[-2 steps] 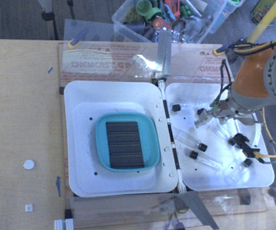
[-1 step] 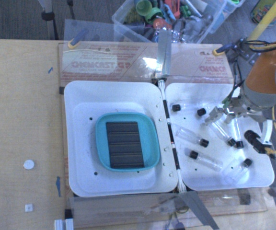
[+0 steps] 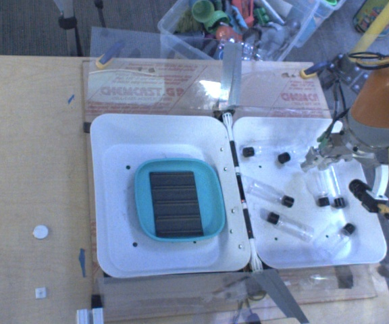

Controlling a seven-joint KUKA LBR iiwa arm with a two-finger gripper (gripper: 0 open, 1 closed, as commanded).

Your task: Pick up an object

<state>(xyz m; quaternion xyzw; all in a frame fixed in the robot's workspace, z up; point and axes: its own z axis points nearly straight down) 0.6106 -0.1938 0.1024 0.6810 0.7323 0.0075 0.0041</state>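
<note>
Nearest edge of bench (image 3: 26, 147): small white disc (image 3: 40, 232) lying alone on the bare wood, well left of both bins.

Left bin (image 3: 113, 140): teal tray (image 3: 144, 181) sits roughly centred, holding a dark ribbed block (image 3: 175, 204) that lies flat inside it.

Right bin (image 3: 275, 248): several clear vials with black caps scattered on the floor. One vial (image 3: 289, 227) lies flat near the front, cap toward the left. Another vial (image 3: 270, 194) lies slantwise just behind it, cap at its right end. Loose black caps (image 3: 248, 152) near the back-left corner, apart from one another. More capped vials lie further right, one (image 3: 326, 187) directly beneath the tool, another (image 3: 346, 229) toward the front-right.

Gripper (image 3: 329, 155) hangs over the right half of the right bin, just above the vial beneath it. Too blurred against the clear plastic to say whether the tool is parted or closed, or whether anything is caught in it. Orange band of the arm (image 3: 377, 103) rises behind it at right.

Far side: clear sheet with red lettering (image 3: 154, 90) along the back of the bins; beyond, a clear tub of coloured toys (image 3: 242, 12) on the floor
</note>
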